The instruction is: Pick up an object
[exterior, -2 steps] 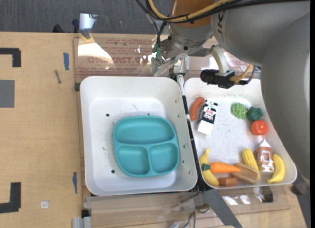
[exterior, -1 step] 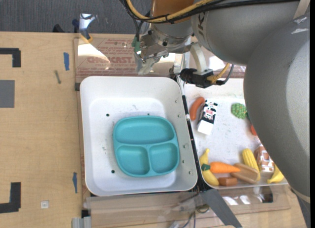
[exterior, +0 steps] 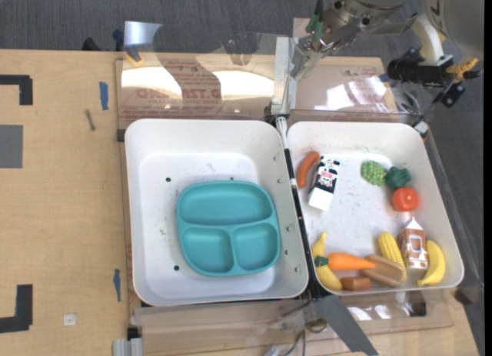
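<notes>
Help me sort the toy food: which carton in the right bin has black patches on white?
The milk carton beside the sausage, at the bin's left side. The other carton, between corn and banana, is brown-orange.

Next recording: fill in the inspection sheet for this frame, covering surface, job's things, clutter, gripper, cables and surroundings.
Surface: wooden bench bearing two white bins, left bin and right bin.
Job's things: right bin holds toy food, including a carrot, corn, tomato, sausage, milk carton, banana.
Clutter: teal divided tray in left bin.
Gripper: gripper above the bins' far edge, away from the food.
Cables: dark cables near the arm's base, top right.
Surroundings: grey carpet beyond the bench.
</notes>
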You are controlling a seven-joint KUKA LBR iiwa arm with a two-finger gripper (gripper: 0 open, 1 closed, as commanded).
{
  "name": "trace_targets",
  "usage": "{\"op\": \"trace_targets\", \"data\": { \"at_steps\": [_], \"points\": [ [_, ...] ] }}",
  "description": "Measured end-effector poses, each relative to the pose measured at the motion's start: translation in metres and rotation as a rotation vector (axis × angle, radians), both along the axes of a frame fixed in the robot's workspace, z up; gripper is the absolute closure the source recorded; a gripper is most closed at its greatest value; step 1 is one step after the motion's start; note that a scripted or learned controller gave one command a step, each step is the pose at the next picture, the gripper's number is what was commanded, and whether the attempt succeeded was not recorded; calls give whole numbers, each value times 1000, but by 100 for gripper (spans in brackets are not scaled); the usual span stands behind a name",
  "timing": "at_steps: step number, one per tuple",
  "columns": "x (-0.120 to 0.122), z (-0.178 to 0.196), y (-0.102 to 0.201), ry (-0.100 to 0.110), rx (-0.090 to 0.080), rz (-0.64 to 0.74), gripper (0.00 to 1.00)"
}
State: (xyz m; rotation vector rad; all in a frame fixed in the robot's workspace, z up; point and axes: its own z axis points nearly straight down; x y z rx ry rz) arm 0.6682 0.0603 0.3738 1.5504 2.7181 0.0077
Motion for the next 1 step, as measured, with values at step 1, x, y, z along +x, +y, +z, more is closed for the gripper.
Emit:
{"op": "trace_targets", "data": {
  "at_steps": [1],
  "points": [
    [-5, -87, 42, 20, 2, -24, 100]
  ]
}}
